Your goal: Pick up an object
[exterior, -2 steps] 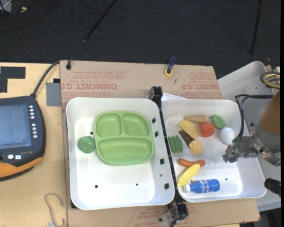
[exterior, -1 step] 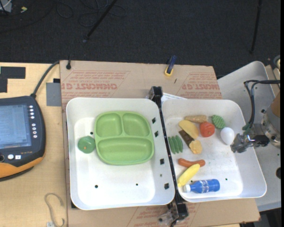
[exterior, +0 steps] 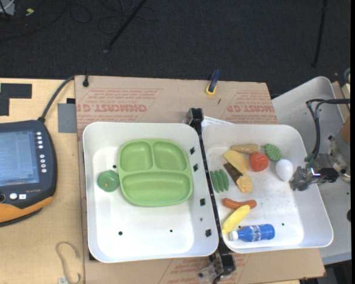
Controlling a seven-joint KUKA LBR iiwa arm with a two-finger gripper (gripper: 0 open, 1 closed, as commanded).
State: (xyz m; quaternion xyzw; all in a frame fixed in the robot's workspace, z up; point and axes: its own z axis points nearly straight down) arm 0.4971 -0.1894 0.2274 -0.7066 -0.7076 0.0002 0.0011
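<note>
Smooth oval white egg [exterior: 283, 169]

Single fixed camera, high above bench, slanted downward, both white bins [exterior: 100, 241] framed mid-distance

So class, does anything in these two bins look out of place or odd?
One thing: the green apple lies beside the divided green plate in the left bin, apart from the other toy food crowded in the right bin.

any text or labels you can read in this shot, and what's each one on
"CHEMCAST G P", red print seen upside down, on the cardboard sheet behind the left bin; letters uncertain.
The same print repeated on the cardboard behind the right bin.
Bottle label: too small to read.
Tablet screen: too blurred to read.
</note>
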